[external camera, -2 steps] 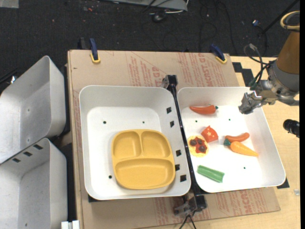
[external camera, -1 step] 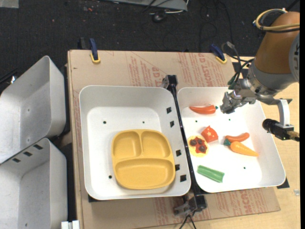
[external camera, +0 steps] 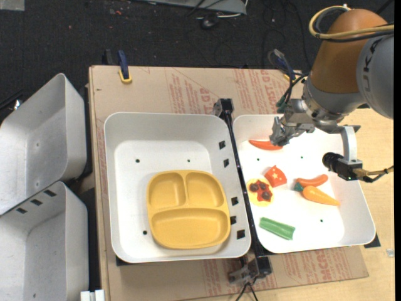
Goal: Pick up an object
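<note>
The object nearest the gripper is a red chili pepper (external camera: 265, 145), lying near the far-left corner of the right bin (external camera: 357, 227). Going from the near edge of the view outward: a green vegetable piece (external camera: 277, 228), long and blunt-ended, lies closest to the front rim of that bin, tilted with its left end a little farther away. Beyond it, toward the middle of the bin, sits a dark item with red and yellow patches (external camera: 260, 190), close to the divider between the two bins, and just beyond that a small red piece with a pale mark on it (external camera: 276, 176). To their right lie an orange-yellow pepper (external camera: 319, 196) and, touching or nearly touching it on the far side, a slimmer red-orange piece (external camera: 311, 181).

In the left bin (external camera: 125, 231) a yellow divided plate (external camera: 187, 209) rests flat on the floor, two small compartments on its far side and one long compartment on its near side.

Farther back in the right bin, the chili pepper lies flat, its pointed end to the left and its thicker end to the right. The gripper (external camera: 280, 137) hangs at that thicker end, low over the bin floor, its tips at or touching the pepper. Whether the fingers are spread or closed around the pepper cannot be told from this slant; the pepper lies on the bin floor. Behind the gripper the grey arm with its orange band (external camera: 341, 49) rises toward the upper right, over the brown bench board (external camera: 182, 86).
</note>
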Available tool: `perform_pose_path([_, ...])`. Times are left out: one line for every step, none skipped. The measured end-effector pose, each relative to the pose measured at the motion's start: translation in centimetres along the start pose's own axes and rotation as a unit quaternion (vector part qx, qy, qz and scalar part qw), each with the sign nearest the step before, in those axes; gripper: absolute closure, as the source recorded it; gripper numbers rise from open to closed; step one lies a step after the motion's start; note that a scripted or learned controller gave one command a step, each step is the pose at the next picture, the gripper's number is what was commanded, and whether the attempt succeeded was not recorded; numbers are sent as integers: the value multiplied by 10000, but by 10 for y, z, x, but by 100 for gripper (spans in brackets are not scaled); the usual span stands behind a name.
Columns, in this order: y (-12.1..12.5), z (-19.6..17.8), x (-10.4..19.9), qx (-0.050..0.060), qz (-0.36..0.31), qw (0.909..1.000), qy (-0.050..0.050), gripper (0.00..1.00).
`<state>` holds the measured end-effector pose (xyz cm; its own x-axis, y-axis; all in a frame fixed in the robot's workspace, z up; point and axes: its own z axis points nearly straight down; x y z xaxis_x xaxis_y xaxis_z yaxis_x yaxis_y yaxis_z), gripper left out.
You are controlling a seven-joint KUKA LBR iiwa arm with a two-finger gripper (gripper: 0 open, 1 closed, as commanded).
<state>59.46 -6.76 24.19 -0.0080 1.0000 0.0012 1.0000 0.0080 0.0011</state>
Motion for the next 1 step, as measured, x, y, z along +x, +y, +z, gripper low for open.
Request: perform_pose_path([3, -6, 52, 0, -2, 10000, -1, 100])
